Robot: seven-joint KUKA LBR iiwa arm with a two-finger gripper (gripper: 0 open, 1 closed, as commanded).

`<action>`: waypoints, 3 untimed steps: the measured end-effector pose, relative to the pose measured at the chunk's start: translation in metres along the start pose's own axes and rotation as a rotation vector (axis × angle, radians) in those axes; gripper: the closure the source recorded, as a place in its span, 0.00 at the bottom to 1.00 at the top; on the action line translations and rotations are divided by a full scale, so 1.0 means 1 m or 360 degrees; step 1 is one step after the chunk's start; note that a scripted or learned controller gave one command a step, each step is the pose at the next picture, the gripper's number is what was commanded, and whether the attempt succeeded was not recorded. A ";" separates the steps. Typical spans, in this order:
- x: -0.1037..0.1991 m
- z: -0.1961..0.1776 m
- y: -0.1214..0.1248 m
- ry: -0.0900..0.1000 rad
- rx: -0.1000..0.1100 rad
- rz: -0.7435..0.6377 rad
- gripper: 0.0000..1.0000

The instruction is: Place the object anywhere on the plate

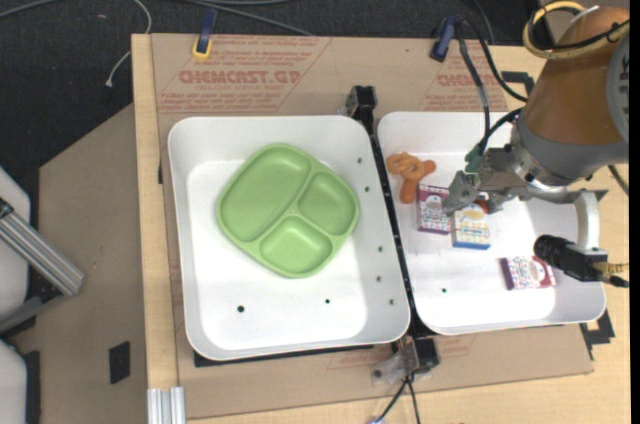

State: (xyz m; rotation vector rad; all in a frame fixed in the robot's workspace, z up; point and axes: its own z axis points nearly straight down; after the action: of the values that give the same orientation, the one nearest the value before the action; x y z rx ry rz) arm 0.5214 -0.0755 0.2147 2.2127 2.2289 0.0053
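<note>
Nothing lies on the green plate (289, 209) yet; the gripper (466, 195) hovers over small packets (471, 230) in the right bin (480, 307), its grip impossible to judge.

Green plate (288, 209), white bin (200, 312), orange toy (408, 169)

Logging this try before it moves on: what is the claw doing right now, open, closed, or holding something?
Claw: low over the right bin, just above the small packets; open or closed cannot be told, and nothing is visibly held.
</note>
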 end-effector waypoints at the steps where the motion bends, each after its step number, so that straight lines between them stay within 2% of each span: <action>1: 0.057 -0.010 0.019 0.0000 0.0001 0.0001 1.00; 3: 0.161 0.003 0.038 0.0001 0.0003 0.0001 1.00</action>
State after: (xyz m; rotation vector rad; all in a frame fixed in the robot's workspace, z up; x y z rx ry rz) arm 0.5584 0.0856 0.2117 2.2150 2.2296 0.0037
